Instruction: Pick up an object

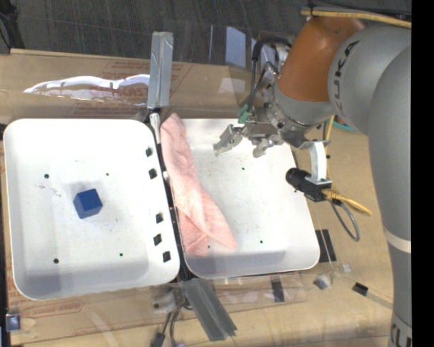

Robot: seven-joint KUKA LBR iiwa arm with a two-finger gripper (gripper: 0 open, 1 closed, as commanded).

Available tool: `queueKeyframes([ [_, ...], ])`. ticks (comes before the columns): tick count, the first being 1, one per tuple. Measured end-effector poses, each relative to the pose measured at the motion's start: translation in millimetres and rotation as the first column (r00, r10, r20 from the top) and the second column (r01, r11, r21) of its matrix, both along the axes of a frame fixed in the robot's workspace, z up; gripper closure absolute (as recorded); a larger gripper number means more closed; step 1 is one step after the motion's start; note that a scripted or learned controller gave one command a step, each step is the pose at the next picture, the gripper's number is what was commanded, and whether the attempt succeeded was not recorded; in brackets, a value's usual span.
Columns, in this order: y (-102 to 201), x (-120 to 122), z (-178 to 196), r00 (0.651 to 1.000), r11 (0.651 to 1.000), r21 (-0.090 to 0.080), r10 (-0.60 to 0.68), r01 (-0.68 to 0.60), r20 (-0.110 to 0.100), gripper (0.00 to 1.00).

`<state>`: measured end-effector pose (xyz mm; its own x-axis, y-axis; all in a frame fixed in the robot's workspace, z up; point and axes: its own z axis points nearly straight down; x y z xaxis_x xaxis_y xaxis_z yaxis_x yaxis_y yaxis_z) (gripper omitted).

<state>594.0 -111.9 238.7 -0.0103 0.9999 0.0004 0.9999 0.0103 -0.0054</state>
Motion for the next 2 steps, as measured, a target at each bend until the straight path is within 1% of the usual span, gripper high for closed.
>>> queueKeyframes([
  [1,-4,-44,-86,0.999,0.999,0.000,-0.049,0.049,-0.001,0.00],
  [2,19,-38,-147,0.995,0.995,0.001,0.096,-0.096,0.002,0.00],
])
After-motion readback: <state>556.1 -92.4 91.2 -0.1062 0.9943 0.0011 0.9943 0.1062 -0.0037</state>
